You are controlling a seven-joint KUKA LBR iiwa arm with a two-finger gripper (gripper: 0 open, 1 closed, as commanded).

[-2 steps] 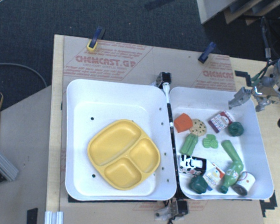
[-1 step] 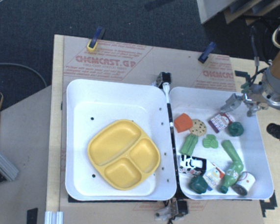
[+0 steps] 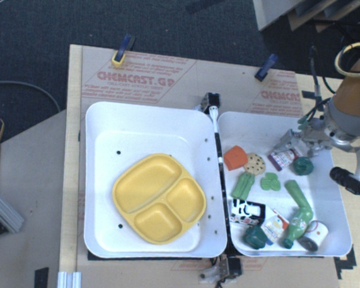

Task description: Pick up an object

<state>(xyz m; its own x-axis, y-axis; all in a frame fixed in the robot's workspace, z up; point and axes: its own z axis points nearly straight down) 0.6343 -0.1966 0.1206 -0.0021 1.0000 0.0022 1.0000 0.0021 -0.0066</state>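
My gripper (image 3: pixel 292 146) hangs low over the far right part of the right bin (image 3: pixel 341 213), reaching in from the right edge. Right under its tip lies a small pink and white packet (image 3: pixel 282 158), with a teal round piece (image 3: pixel 303 165) just beside it. Whether the gripper touches the packet is unclear. Further left in the bin are an orange block (image 3: pixel 235 157), a cookie (image 3: pixel 256 161), a green oblong piece (image 3: pixel 244 185) and a small green toy (image 3: pixel 270 182).
A green bottle (image 3: pixel 298 207), a black and white item (image 3: pixel 248 210), a teal cup (image 3: pixel 254 237), a colourful packet (image 3: pixel 275 224) and a white cylinder (image 3: pixel 316 234) crowd the bin's near side. A yellow divided plate (image 3: pixel 159 198) lies in the left bin (image 3: pixel 99 132).
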